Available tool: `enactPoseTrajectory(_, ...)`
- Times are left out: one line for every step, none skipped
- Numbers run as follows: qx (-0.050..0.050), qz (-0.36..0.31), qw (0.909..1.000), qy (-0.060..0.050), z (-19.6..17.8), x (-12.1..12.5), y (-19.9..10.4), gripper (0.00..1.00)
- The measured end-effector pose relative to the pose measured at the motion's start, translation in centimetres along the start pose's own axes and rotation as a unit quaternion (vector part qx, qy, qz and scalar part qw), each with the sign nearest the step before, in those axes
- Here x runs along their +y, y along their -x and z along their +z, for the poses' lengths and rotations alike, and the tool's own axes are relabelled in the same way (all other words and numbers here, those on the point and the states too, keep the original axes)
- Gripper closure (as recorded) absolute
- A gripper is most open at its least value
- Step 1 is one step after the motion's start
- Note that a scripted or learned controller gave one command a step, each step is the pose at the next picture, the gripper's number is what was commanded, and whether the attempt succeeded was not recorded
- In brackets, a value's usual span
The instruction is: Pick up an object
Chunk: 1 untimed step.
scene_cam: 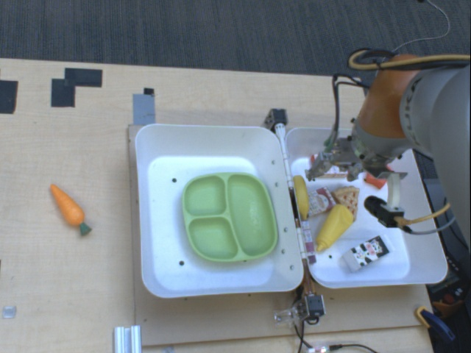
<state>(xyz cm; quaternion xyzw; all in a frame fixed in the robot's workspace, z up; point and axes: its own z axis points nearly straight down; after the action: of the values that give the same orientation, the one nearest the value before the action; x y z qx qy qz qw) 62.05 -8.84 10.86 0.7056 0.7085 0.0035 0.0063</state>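
Two white bins side by side on surface (88,285). Left bin (158,271): green divided plate (229,217). Right bin (427,267): banana (300,195), yellow corn-shaped toy (333,226), printed packet (329,197), black-and-white carton (366,252). Tool (338,164) low over packet; grip state cannot be told. Orange carrot (68,207) outside bins, on surface.

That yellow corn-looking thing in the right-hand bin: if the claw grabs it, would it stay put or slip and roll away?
The yellow corn looks rounded and tapered, so it would probably roll in a curve if nudged. Its surface seems smooth like moulded plastic, so it may slip from a narrow pinch. It lies against other items in the right bin, which might limit rolling.
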Motion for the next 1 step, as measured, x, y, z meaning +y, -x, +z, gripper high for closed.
enactPoseTrajectory(0.0, -0.001, 1.0, 0.001, -1.1, 0.14, -0.09, 1.0)
